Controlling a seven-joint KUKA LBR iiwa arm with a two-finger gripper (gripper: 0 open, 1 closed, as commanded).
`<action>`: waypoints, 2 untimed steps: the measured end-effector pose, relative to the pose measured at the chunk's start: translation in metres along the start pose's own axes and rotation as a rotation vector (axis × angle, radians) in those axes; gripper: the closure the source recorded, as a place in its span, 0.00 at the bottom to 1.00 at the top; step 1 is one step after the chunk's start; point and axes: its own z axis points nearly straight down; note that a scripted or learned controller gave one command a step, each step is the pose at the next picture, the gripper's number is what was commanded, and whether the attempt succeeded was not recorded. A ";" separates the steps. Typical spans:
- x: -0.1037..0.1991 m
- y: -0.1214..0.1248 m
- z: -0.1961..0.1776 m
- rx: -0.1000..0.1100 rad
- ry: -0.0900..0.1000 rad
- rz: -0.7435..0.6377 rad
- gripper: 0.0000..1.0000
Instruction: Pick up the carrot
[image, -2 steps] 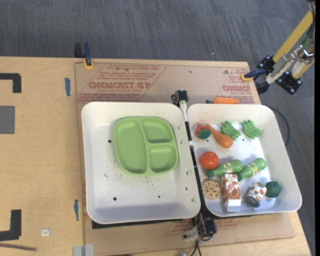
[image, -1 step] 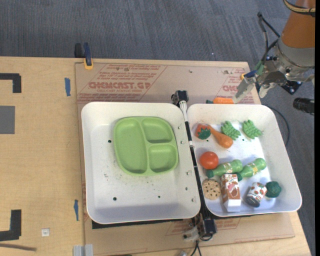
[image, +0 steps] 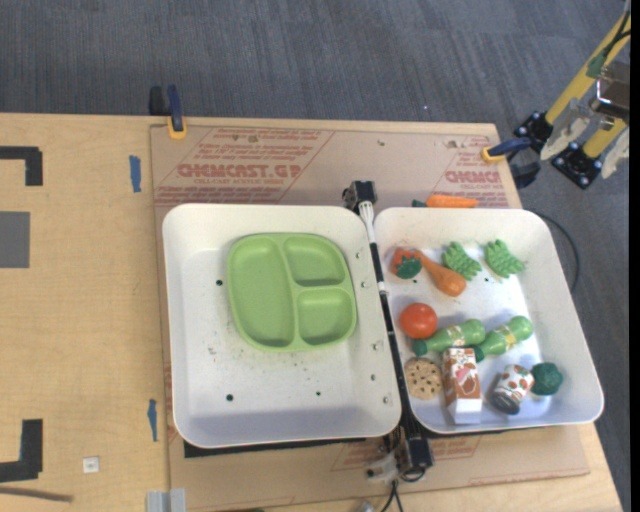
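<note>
An orange carrot (image: 441, 272) lies slantwise in the back left part of the right bin (image: 572, 300). Its upper end touches a red and green toy fruit (image: 405, 263). A second orange carrot (image: 452, 202) lies on the cardboard just beyond the right bin's far rim.
The right bin also holds two green leafy toys (image: 461, 258) (image: 505, 258), a red tomato (image: 419, 320), two green vegetables (image: 455, 336) (image: 505, 335), a cookie (image: 422, 378), a carton (image: 461, 383), a can (image: 510, 388) and broccoli (image: 546, 377). A green divided plate (image: 292, 290) sits in the left bin (image: 190, 330). Yellow equipment (image: 590, 100) stands at top right.
</note>
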 end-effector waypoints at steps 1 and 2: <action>0.041 -0.015 0.081 0.008 0.000 0.456 0.00; 0.112 -0.049 0.115 0.008 0.000 0.380 0.00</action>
